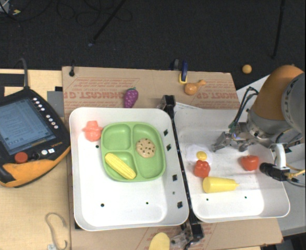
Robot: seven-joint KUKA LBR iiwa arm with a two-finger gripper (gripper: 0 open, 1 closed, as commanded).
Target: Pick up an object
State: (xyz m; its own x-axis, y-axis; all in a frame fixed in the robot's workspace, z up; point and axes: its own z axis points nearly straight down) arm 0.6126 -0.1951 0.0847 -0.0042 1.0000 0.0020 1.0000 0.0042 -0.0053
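My gripper (231,141) hangs over the middle of the right bin (278,204), its dark fingers spread apart with nothing between them. Just to its right lies a red tomato-like piece (250,162). Below and left of the gripper sit a small yellow piece (201,155), a red pepper-like piece (202,168) and a yellow cone (219,184). In the left bin (90,202) a green divided plate (117,139) holds a corn cob (120,166) and a cookie (146,148). A pink toy (92,131) lies at that bin's upper left.
A teach pendant (20,134) rests on the bench at the left. Behind the bins on the cardboard lie a purple grape bunch (131,97) and an orange gourd (193,87). A yellow piece (160,240) sits at the front edge, and a small orange ball (246,69) at the back right.
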